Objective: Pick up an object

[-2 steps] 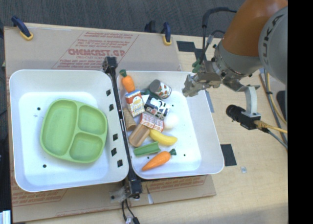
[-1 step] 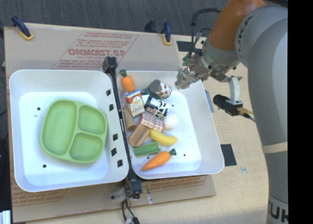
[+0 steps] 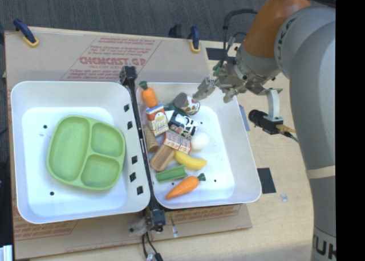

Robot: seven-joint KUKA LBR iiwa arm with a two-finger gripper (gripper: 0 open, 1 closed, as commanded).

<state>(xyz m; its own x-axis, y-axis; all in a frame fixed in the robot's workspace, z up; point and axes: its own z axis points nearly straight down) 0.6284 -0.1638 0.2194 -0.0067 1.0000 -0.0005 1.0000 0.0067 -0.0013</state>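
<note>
Lying heaped along the right bin's (image 3: pixel 242 163) left wall, the toy foods (image 3: pixel 174 134) — carrots, banana, egg, cartons — sit unlifted. The gripper (image 3: pixel 215 89) hovers over that bin's far edge, fingers spread and holding nothing — the pick remains undone. A green plate (image 3: pixel 85 153) fills the left bin (image 3: pixel 23 197).

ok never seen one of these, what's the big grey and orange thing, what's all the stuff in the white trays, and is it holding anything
The big grey machine with the orange band is a robot arm, reaching in from the right. One camera fixed above the bench looks down at a slant. At the arm's end is a two-finger gripper, its metal fingers spread open above the far edge of the right white bin, with nothing between them.

The left white bin holds a light green divided plastic plate. The right bin holds a heap of toy food: an orange carrot, a yellow banana, a white egg, a green stick, a second small carrot and some small printed cartons.
</note>
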